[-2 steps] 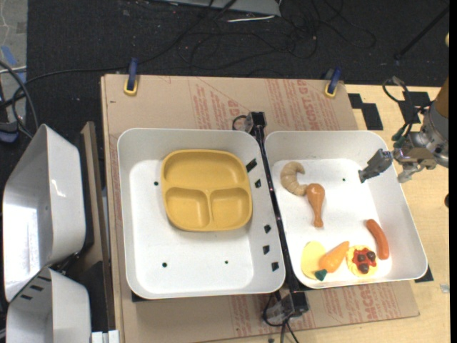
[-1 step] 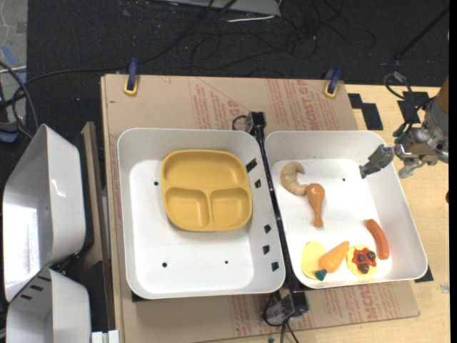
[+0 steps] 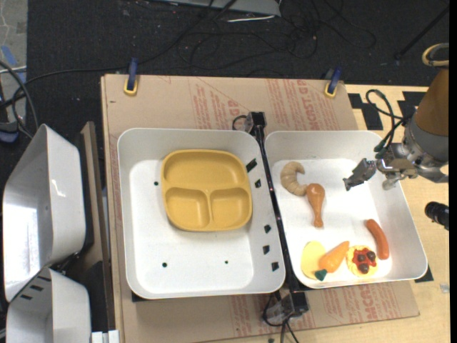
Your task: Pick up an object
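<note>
So the gripper (image 3: 359,174) is hanging over the far right part of the right bin (image 3: 400,213), coming in from the right edge. Honestly can't tell how wide it's open from this angle, it's just a dark blob at the tip, and I don't see anything in it.

Closest grab looks like the toy chicken drumstick (image 3: 316,202), sitting to the left of the tip and a bit nearer, about mid-bin. Its long axis runs roughly far-to-near, fat end far, bone end near. Right at its far-left is a curled croissant-looking piece (image 3: 291,177), pretty much touching.

Along the near side there's a sausage (image 3: 378,237), a carrot (image 3: 333,257) and a small pizza piece (image 3: 363,259). The left bin (image 3: 143,213) has a yellow divided plate (image 3: 207,190).
</note>
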Available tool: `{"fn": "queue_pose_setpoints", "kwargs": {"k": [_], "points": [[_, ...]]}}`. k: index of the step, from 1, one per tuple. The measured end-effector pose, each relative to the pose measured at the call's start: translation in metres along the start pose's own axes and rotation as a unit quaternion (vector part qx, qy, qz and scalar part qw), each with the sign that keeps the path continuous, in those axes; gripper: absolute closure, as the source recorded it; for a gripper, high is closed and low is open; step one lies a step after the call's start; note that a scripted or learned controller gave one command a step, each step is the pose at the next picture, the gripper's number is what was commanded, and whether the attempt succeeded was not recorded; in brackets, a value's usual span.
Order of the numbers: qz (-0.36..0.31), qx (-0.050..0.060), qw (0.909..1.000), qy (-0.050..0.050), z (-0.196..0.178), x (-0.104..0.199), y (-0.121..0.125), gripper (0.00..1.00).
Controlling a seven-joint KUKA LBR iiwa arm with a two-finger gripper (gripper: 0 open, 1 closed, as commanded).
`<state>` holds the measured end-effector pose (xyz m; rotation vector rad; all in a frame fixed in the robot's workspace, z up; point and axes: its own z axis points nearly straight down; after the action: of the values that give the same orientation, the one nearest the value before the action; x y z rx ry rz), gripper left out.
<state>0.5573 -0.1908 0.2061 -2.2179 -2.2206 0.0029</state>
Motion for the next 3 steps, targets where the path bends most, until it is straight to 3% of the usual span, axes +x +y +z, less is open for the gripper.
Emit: {"fn": "queue_pose_setpoints", "kwargs": {"k": [2, 3], "points": [[0.001, 0.001, 1.0, 0.0, 0.096, -0.003, -0.014, 0.0], [0.001, -0.002, 1.0, -0.001, 0.083, -0.003, -0.013, 1.0]]}}
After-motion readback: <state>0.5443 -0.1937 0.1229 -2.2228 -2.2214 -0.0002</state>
